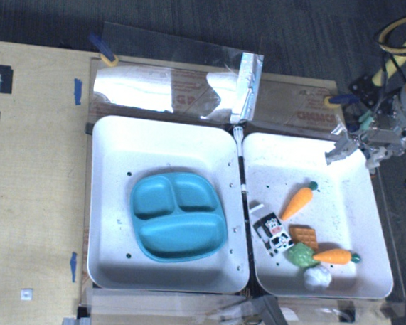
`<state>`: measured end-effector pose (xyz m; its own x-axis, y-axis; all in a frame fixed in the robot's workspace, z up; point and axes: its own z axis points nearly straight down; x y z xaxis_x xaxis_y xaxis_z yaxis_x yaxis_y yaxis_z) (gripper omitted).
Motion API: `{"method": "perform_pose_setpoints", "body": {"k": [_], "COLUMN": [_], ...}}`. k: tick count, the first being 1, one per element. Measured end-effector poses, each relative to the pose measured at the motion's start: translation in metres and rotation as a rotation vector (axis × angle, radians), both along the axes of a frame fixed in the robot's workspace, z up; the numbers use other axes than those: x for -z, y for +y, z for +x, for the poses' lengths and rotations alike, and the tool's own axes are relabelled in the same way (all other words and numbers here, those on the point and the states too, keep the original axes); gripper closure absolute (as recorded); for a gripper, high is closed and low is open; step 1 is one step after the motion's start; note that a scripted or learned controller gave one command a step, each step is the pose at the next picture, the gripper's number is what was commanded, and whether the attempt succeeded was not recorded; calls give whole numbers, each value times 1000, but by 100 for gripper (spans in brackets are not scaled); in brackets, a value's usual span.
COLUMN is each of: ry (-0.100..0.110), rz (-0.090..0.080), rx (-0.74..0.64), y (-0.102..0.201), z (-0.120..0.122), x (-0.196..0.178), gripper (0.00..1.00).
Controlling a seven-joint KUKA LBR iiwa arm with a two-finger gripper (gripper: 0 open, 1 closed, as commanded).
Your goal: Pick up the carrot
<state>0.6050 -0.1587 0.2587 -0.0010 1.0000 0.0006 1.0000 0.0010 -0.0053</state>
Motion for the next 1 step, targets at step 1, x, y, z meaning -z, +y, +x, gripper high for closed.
{"method": "perform_pose_setpoints", "body": {"k": [1], "ry": [-5], "rz": [0], "rx": [54], "y": [17], "z": [-26], "x": [166], "gripper": [0]}}
